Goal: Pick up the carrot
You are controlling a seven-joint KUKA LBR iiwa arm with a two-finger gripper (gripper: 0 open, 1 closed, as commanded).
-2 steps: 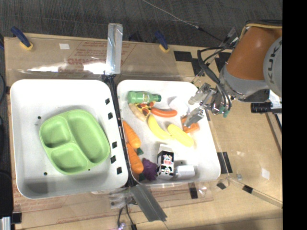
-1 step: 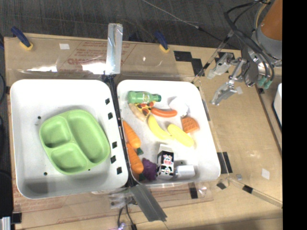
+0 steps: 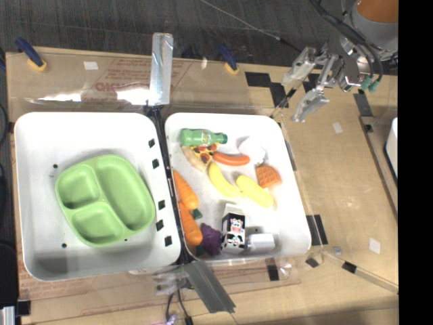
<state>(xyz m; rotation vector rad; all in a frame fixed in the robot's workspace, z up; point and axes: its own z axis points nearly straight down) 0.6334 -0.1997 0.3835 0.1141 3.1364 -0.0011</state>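
I'm looking down on a robotics lab bench: a tan wooden bench top (image 3: pixel 345 202) with black tape marks, two shallow white plastic bins (image 3: pixel 40 141) taped side by side, blue clamps (image 3: pixel 30 53) on the far edge, plastic toy food, cables overhead.

- The arm (image 3: pixel 375 5) was grey, with a broad orange band above the wrist.
- Black cables ran alongside it.
- The gripper (image 3: pixel 306 87) had pale silver metal fingers, with small teal and dark fittings at its base.
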